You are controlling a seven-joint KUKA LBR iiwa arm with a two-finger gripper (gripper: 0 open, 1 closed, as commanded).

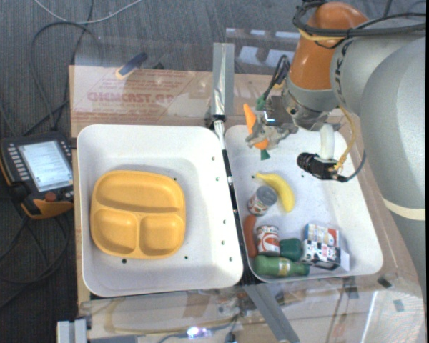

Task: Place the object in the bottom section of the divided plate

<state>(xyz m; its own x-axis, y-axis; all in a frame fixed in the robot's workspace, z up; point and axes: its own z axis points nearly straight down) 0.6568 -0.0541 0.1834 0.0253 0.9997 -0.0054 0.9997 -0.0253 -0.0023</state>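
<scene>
Currently the gripper (262,137) hangs over the upper left corner of the right bin (322,199), close to the wall shared with the left bin (200,156). An orange piece (249,115) sits right against it, with a small green bit (264,152) just below. I cannot tell from this angle whether the tool is apart, together or clamped on the orange piece.

One yellow divided plate (136,191) lies in the left bin, left of centre, well apart from the gripper. It has three sections: one long across the top, two smaller along the bottom. The bin walls stand between the gripper and the plate.

Right bin count:
- one banana (280,189), just below the gripper
- two cans: one tipped (261,200) touching the banana, one red and white (269,239)
- one green bottle (279,266) lying at the bottom edge
- one patterned box (322,245), lower right

Outside the bins, one handheld screen (36,166) sits at the left of the frame.
</scene>
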